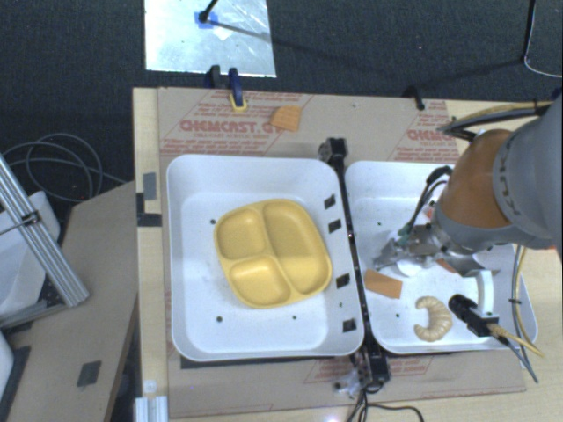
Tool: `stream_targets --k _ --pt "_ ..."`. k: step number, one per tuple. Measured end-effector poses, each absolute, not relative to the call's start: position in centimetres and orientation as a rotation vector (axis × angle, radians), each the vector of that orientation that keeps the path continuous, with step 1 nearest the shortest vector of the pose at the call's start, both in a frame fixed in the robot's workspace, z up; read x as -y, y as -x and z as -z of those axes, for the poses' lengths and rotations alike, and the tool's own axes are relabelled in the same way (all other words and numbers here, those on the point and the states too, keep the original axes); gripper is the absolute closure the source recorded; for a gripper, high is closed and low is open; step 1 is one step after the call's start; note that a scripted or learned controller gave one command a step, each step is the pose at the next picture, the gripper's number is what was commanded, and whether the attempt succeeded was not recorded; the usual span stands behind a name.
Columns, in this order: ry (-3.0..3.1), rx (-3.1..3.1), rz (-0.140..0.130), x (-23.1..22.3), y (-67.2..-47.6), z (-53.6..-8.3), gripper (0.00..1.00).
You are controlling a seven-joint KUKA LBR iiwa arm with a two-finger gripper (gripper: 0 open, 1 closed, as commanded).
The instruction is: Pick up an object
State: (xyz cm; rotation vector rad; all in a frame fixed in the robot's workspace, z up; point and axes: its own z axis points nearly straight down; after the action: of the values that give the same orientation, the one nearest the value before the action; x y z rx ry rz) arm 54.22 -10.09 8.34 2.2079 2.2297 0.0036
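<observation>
Sitting side by side on the tabletop [149, 271], over a brown card sheet [369, 126] bearing red print: two shallow white bins, smooth and round-cornered.

Resting in the left bin [193, 192], near its middle: plate [273, 253], yellow, matte, rounded-square, moulded into three compartments, turned at an angle.

Lying in the right bin [378, 192]: slab [383, 284], orange-tan, flat and four-sided, close to the bin's left wall. Also curl [433, 316], beige, ribbed, crescent-shaped, near the front wall, apart from the slab.

Hanging low in the right bin, just up and right of the slab: tool [396, 255], grey metal, on the arm coming in from the right. Gaping wide or narrow: cannot tell.

Lying on the sheet behind the left bin: chip [286, 117], tan, flat.
</observation>
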Motion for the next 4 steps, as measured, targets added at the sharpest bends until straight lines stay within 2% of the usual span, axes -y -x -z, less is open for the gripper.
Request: stream_targets --k 1,2,3,4 --pt "-2.207 -2.224 -0.009 9.3 -62.7 -8.8 0.00" --pt "-2.203 -2.214 -0.015 13.1 -65.5 -28.1 0.00" --pt "-2.228 -2.226 0.007 13.4 -58.2 -15.7 0.00" --pt "-2.218 -2.209 -0.003 17.9 -52.5 -8.6 0.00"
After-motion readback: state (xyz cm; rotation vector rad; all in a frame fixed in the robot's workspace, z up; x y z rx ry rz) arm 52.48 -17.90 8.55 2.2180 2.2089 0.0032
